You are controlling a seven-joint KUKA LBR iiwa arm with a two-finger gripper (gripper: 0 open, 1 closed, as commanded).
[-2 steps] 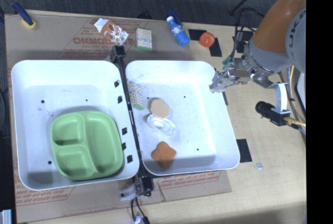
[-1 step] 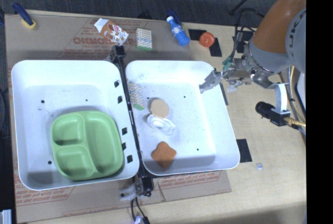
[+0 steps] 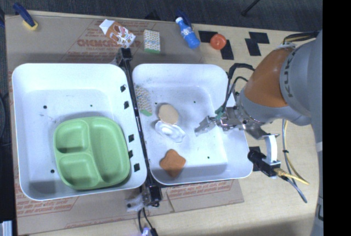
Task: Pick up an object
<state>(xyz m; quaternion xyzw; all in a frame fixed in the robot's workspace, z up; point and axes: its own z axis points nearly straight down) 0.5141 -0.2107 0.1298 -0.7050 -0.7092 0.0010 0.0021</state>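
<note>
Over the right bin (image 3: 219,78) we hang our gripper (image 3: 204,125) low on its eastern half, wrist turned so the tip points toward the small cluster of things in the middle. We cannot tell how the tip is set, since it shows as a blurred grey shape with nothing visibly caught in it. Near it, a little to its left, lies a clear plastic piece (image 3: 170,131), touching or almost touching a tan rounded lump (image 3: 168,114) just above it; an orange chunk (image 3: 173,161) sits apart nearer the front wall, and a speckled sponge (image 3: 143,100) leans along the divider. The left bin (image 3: 27,81) carries a green divided tray (image 3: 91,151). We judge that nothing has been lifted yet and that the clear piece or the tan lump is the likely pick. Trouble could come from how close those two lie: a grasp may nudge one while seeking the other, or close on both. The clear piece looks thin and slick, so it may slide across the floor instead of rising. A descent too near the wall could also catch the rim.
</note>
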